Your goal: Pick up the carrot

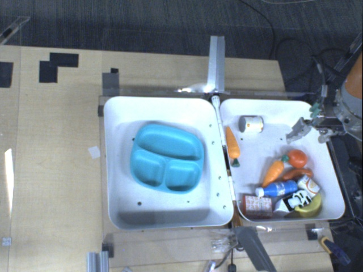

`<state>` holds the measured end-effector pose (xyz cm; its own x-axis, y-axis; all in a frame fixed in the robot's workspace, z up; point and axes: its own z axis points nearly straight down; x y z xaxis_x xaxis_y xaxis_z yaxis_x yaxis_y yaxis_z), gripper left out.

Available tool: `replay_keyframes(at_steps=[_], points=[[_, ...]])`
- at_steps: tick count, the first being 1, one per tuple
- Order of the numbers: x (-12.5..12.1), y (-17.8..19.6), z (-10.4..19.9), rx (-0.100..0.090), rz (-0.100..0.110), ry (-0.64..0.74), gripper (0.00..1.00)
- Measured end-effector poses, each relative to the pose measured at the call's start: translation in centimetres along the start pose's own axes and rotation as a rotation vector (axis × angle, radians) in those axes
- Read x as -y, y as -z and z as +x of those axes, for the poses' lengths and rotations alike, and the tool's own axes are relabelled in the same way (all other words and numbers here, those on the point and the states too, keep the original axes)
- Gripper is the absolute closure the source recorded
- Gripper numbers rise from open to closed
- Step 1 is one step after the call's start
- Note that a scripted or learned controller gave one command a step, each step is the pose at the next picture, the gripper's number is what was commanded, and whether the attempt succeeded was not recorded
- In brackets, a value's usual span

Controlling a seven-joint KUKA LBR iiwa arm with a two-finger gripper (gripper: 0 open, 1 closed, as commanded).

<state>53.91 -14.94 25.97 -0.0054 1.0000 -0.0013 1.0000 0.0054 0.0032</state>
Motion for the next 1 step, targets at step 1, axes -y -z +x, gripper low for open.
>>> replay_keyframes(at_steps=[1], points=[[3.68, 6.51, 3.93, 0.0, -0.004, -0.008, 0.0]])
